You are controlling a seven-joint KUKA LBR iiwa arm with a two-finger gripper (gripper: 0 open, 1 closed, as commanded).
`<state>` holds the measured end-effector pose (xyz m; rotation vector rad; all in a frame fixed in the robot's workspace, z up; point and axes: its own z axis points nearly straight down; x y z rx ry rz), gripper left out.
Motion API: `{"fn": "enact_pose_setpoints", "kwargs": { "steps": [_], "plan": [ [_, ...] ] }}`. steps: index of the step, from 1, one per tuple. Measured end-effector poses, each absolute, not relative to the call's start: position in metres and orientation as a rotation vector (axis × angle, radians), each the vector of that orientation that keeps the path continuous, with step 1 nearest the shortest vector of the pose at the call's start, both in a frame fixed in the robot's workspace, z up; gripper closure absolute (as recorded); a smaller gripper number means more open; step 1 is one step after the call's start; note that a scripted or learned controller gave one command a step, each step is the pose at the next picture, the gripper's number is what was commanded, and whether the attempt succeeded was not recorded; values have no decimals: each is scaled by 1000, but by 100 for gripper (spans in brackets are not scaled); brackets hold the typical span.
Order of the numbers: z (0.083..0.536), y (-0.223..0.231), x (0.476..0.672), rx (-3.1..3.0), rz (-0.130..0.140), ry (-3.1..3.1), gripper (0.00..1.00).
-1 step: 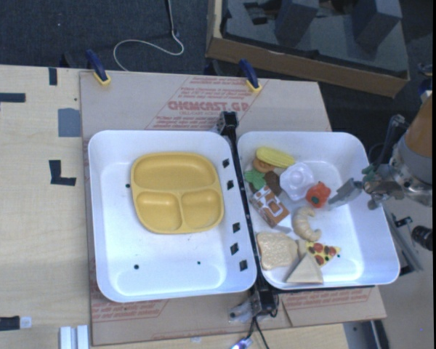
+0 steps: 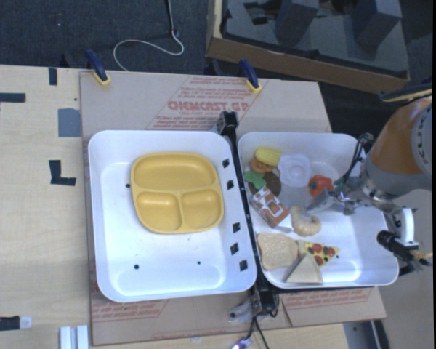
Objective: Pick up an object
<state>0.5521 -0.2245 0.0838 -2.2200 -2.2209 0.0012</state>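
Observation:
The right bin (image 2: 363, 264) holds several toy foods. Among them are a yellow piece (image 2: 267, 155), a clear round cup (image 2: 294, 170), a red tomato (image 2: 319, 185), a patterned waffle-like piece (image 2: 271, 209), a beige lump (image 2: 305, 224), a bread slice (image 2: 276, 249), a pizza slice (image 2: 320, 251) and a pale wedge (image 2: 304, 272). My gripper (image 2: 328, 199) reaches in from the right, low in this bin. It sits just below and right of the tomato and above right of the beige lump. Nothing is visibly held.
The left bin (image 2: 109, 267) holds a yellow divided plate (image 2: 178, 193). The arm's grey wrist and orange band (image 2: 401, 155) hang over the right bin's right wall. A black bracket (image 2: 396, 242) sticks out by that wall. Blue clamps (image 2: 96, 67) hold the cardboard underlay at the back.

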Motion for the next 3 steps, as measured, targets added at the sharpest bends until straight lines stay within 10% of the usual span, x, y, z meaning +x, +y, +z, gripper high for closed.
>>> {"fn": "enact_pose_setpoints", "kwargs": {
  "steps": [1,2,3],
  "plan": [
    [86,-188,614,-2218,-3,-2232,0],
    [97,-189,613,-2220,-4,-2230,100],
    [84,-101,653,-2209,11,-2227,100]
  ]
}}
